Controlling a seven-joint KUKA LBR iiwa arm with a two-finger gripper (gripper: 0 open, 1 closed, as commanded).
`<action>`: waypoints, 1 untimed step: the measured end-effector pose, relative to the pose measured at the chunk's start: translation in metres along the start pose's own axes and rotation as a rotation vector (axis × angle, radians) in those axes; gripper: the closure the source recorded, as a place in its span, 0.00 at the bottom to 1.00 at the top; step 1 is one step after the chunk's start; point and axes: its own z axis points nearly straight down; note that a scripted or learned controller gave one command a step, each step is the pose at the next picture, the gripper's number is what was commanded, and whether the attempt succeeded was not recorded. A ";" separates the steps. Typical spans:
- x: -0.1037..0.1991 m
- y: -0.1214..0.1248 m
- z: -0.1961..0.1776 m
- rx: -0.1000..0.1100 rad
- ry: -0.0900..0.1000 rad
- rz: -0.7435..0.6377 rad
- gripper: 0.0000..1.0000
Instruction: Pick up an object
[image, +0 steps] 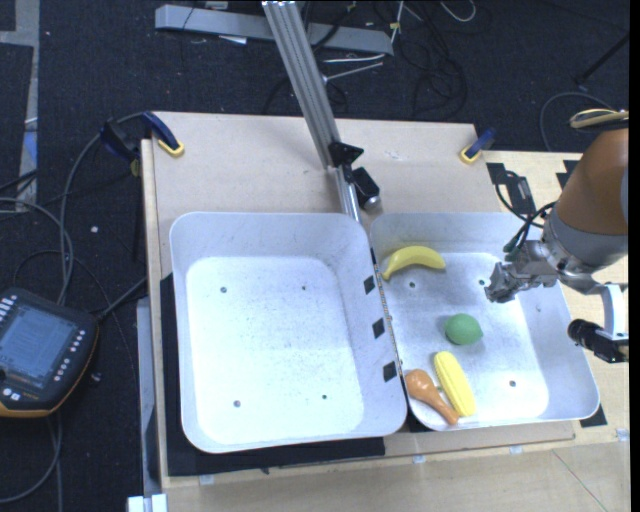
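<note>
Hovering over the right bin (560, 395), the gripper (497, 290) holds nothing visible; its state cannot be told. The banana (412, 260) lies crosswise, ends curving down; the corn cob (454, 382) runs lengthwise.

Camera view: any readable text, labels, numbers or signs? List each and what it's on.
No text here can be read.
The handheld control pendant on the floor at left has a lit screen, but its contents are too small and blurred to read.
The small black tags along the seam between the two shallow white bins show no legible marks.
The yellow banana, green ball and yellow corn cob show no lettering.
</note>
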 end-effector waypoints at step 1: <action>-0.006 0.002 -0.061 -0.001 -0.001 0.001 1.00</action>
